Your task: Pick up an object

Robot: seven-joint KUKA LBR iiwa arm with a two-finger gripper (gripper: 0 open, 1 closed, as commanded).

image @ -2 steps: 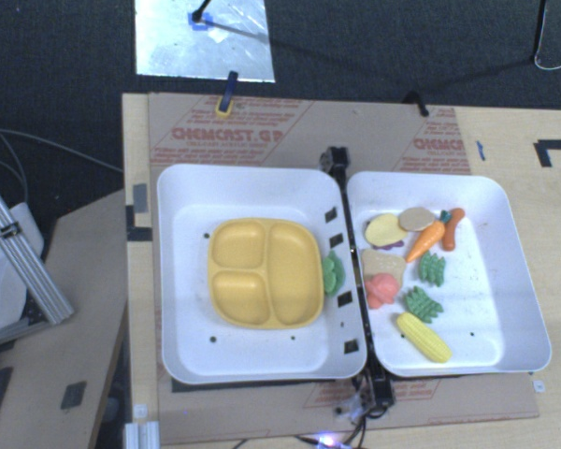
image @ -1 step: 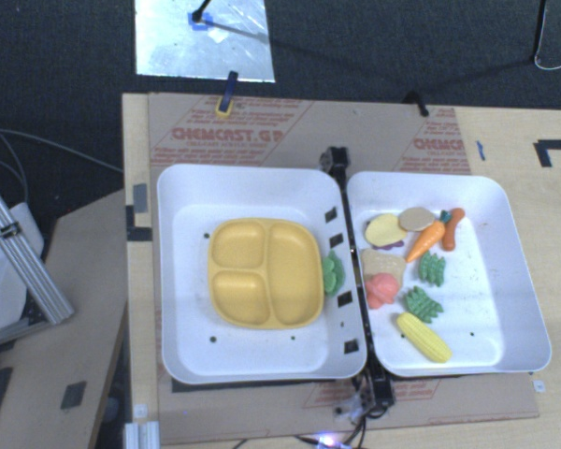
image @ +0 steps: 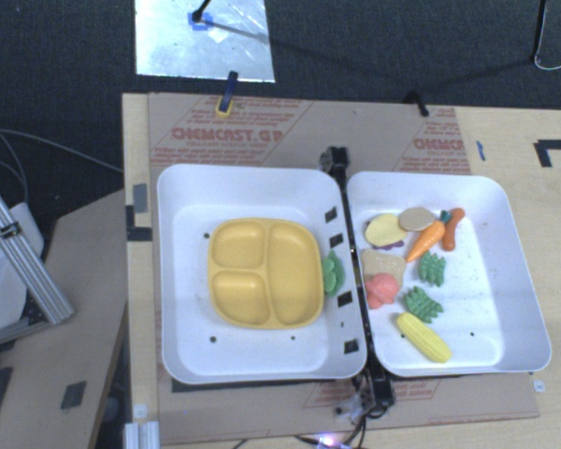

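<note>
The right bin point(image: 505, 279) holds several toy foods: a yellow corn cob point(image: 423, 336), an orange carrot point(image: 424, 241), a small orange-red sausage point(image: 451, 229), two green leafy pieces point(image: 432, 269) point(image: 421, 303), a pink piece point(image: 382, 289), a beige slice point(image: 383, 264), a yellow slice point(image: 384, 230) and a tan round piece point(image: 416, 218). In the left bin point(image: 182, 251) lies a yellow three-compartment plate point(image: 265, 272), with a green piece point(image: 332, 274) beside its right edge.
The two bins sit on a cardboard-covered bench point(image: 262, 134). A metal frame point(image: 23, 260) stands at the left. A shiny sheet point(image: 203, 26) lies on the dark floor beyond the bench.
</note>
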